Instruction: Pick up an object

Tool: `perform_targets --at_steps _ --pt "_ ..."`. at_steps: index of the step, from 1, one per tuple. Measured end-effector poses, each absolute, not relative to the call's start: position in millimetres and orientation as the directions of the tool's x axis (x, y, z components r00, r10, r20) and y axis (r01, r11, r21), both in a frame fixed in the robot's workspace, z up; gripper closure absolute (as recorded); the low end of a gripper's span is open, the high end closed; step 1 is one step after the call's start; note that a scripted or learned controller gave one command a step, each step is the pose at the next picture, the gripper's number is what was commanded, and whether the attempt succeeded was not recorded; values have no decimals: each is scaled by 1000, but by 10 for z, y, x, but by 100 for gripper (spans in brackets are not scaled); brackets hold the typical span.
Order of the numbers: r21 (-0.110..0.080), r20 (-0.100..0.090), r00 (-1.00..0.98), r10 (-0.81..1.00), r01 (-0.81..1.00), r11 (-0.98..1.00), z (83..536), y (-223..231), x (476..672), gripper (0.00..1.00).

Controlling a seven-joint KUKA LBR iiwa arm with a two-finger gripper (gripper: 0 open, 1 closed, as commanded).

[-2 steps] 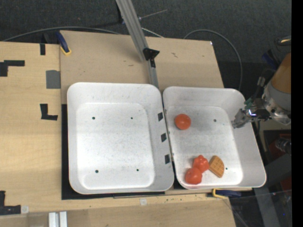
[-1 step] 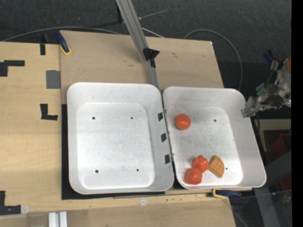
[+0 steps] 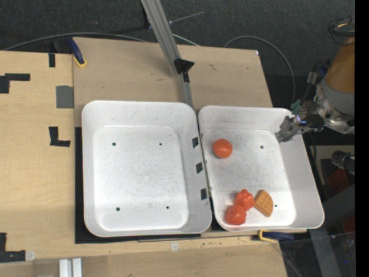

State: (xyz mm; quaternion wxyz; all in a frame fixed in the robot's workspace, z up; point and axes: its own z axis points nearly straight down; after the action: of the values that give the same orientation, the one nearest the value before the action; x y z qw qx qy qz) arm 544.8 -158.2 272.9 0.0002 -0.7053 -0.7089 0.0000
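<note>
Crowded at the right bin's (image 3: 300, 172) near edge, red pepper (image 3: 244, 199), tomato (image 3: 234, 214) and waffle (image 3: 264, 202) risk a jostled, slipping grasp by the pincer (image 3: 286, 130), whose state I cannot tell.

This is a robotics lab or test cell, not a home: two shallow white bins (image 3: 141, 111) sit side by side on a plain plywood bench (image 3: 34, 149). Left of the bins, black tape marks (image 3: 56, 136) dot the wood; behind them an aluminium rail (image 3: 164, 36) rises and cables (image 3: 271, 48) trail over dark carpet, and a blue clamp (image 3: 76, 52) grips the bench edge
</note>
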Motion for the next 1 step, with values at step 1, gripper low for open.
perform_targets --at_steps 1 --pt "-1 1 -6 1000 1000 6 2651 -1080 5496 100"
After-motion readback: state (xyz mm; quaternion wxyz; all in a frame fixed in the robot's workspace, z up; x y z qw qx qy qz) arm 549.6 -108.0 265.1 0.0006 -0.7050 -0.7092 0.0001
